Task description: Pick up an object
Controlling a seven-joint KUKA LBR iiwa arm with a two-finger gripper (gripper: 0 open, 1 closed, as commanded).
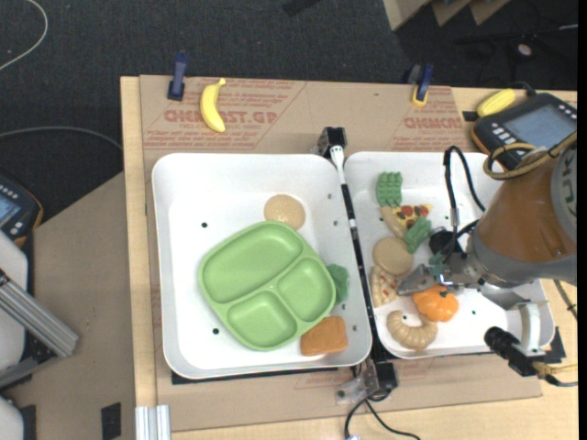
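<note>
Nearest the camera, along the right bin's [477, 345] front edge, a pale curled pastry-like piece [410, 329] lay close to the wall. Just behind it sat an orange, tomato-shaped toy [437, 304], and the gripper [431, 278] was down over that toy's far left side, its metal tips touching or almost touching it. Whether they were spread or closed could not be made out.

The grey arm [527, 223] with its orange band covered the bin's right half. Left of the gripper lay a tan round disc [393, 256] over a pale speckled piece [382, 288]; further back were a pizza slice [404, 215] and, toward the far left corner, a green leafy piece [389, 189].

In the left bin [183, 246], a green divided tray [267, 285] filled the middle, with an orange-brown wedge [324, 336] at its front right corner and a beige disc [284, 211] behind it. A yellow banana [213, 104] lay on the cardboard bench top beyond the bins.

The step looked like the descent onto the orange toy, with no lift begun. Next, the fingers would need to close squarely on its round body, which could slip sideways, and then rise straight up.
</note>
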